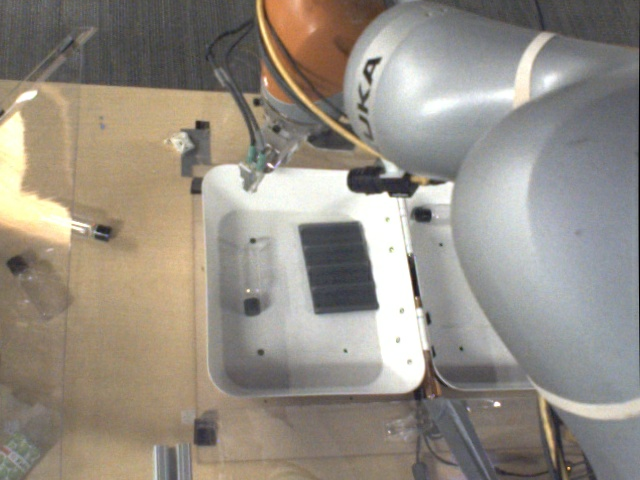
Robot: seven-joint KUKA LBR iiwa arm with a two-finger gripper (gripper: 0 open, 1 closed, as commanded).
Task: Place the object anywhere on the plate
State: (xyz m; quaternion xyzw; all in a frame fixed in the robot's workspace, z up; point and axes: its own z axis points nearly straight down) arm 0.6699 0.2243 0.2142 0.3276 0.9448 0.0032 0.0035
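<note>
I see the gripper (254, 168) at the upper middle of the frame, hanging over the top left corner of the left bin (225, 368), and I cannot tell how its fingers are set. The clear vial (254, 277) with a dark cap lies on the bin floor left of centre, just beside the dark ribbed plate (338, 267) but apart from it.

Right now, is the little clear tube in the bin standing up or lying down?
Lying down. The tube rests flat on the left bin's floor, its dark cap toward the near wall.
</note>
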